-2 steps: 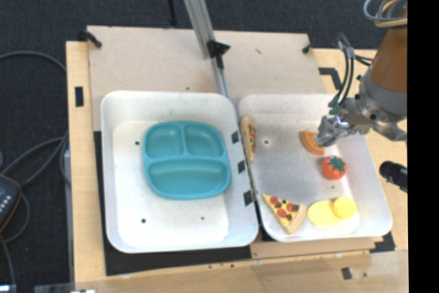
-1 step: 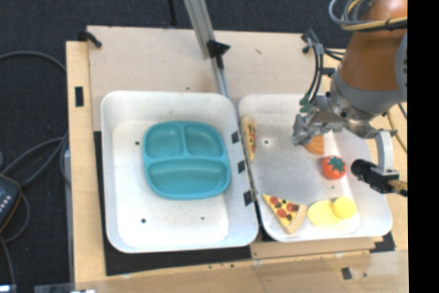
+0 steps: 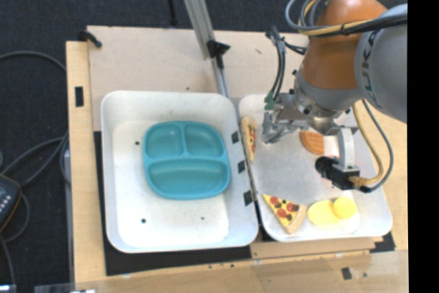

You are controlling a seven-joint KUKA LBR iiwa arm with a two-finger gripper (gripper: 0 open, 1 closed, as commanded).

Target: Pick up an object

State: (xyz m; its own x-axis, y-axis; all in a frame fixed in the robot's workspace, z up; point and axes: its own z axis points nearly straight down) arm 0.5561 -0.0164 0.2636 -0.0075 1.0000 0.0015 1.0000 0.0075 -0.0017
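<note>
The arm reaches in from the right, and its jaws (image 3: 274, 125) hang low over the upper left part of the right bin (image 3: 302, 178). I cannot tell if they are open or shut, or if they hold anything. In this bin lie a pizza slice (image 3: 285, 211), a yellow piece (image 3: 332, 211) and an orange piece (image 3: 312, 142). A teal divided plate (image 3: 186, 160) lies in the left bin (image 3: 123, 216).

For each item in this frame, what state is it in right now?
Teal divided plate: flat in left bin, nothing on it.
Pizza slice: flat, right bin's front edge.
Yellow piece: resting beside the pizza slice.
Orange piece: partly hidden under the arm.
Gripper: low over right bin.
</note>
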